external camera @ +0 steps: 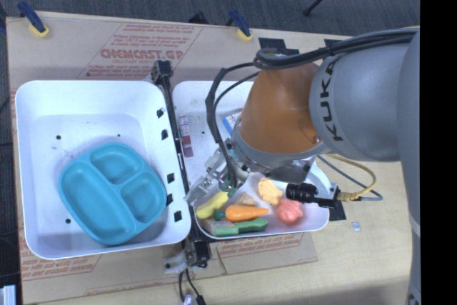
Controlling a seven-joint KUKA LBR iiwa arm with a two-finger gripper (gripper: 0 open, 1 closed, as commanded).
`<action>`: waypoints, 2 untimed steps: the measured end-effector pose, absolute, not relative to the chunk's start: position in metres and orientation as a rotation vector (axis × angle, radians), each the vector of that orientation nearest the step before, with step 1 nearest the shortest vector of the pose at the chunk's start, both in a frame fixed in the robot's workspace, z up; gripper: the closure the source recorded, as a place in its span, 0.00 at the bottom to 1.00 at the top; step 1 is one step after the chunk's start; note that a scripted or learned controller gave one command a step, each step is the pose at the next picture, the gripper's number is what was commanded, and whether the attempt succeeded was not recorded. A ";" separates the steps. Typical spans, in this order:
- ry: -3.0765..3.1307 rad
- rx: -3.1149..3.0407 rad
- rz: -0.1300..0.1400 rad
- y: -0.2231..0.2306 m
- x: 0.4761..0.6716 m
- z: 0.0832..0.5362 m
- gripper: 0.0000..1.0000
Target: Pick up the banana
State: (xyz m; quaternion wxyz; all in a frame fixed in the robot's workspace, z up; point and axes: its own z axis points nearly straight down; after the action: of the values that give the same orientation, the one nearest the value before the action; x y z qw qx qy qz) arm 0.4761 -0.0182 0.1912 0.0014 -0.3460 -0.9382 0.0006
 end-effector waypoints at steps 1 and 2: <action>-3.053 -0.722 0.002 -0.011 0.476 0.191 0.00; -3.134 -0.141 0.001 -0.015 0.476 0.191 0.00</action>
State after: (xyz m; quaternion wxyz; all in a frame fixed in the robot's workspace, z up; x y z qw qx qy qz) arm 0.4762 -0.0146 0.1915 0.0023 -0.0450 -0.9990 0.0003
